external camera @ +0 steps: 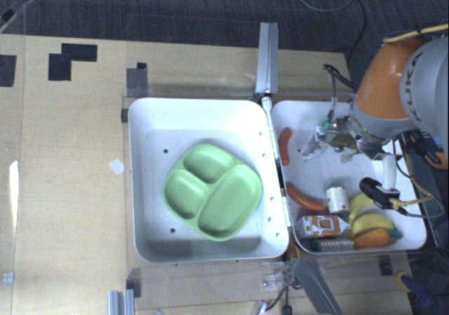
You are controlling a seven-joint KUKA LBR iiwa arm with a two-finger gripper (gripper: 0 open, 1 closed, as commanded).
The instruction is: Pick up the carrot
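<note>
While poised over upper part of right shallow white bin point(418, 236), two-finger gripper point(324, 139) on grey-and-orange arm point(393, 96); jaw state cannot tell, nothing seen between them. Orange tapered carrot point(372, 237) at lower right corner of right bin, touching yellow banana point(366, 210) just above, well apart from gripper. Beside carrot toward centre: small printed box point(323, 225), white cup point(337, 199), two reddish sausages point(304, 198). Left of right bin: second white bin point(147, 124) bearing green three-compartment plastic plate point(213, 190).
</note>
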